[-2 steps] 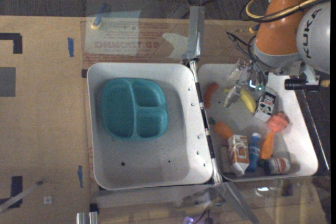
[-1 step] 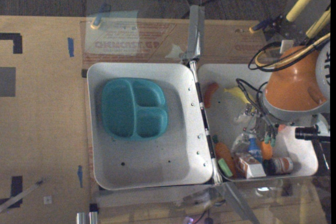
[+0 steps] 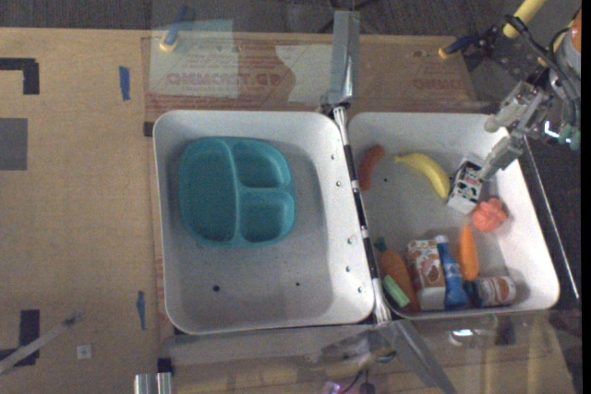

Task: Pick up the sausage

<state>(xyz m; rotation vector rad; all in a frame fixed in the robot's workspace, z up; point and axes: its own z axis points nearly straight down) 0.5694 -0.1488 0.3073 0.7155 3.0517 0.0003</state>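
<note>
Camera view: sausage (image 3: 369,166) lies near-upright along bin wall; pincer (image 3: 466,187) state unclear.

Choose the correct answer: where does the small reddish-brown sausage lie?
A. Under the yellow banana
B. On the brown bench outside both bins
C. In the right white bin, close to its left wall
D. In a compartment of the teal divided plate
C. The reddish-brown sausage lies in the right white bin beside its left wall, apart from the yellow banana on its right.

Single fixed camera above the bench, looking down at a slant, left bin (image 3: 175,291) and right bin (image 3: 536,263) both in frame
</note>
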